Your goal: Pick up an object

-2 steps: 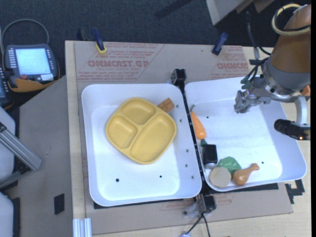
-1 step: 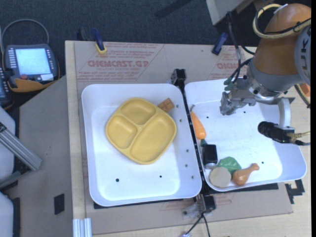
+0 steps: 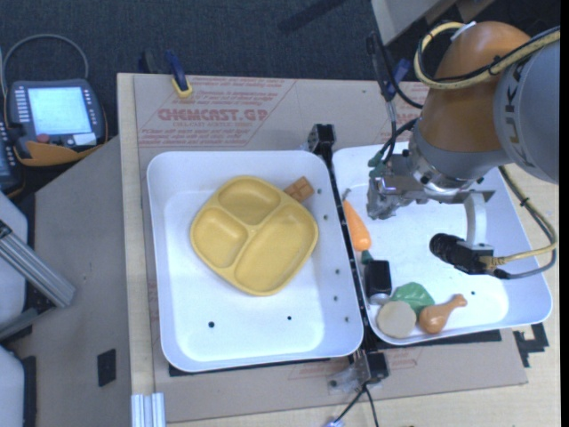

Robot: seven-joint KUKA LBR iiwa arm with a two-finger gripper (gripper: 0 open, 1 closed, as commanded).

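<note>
While the gripper hangs mid-right, can't tell its finger state.
Toy carrot hugs the bin wall; fingers might clip it.

- Yellow divided plate: smooth plastic, soft sheen.
- White bins: smooth, semi-gloss plastic.
- Carrot, right of plate: glossy orange plastic.
- Drumstick: shiny tan plastic.
- Bench board: matt cardboard, printed red.
</note>
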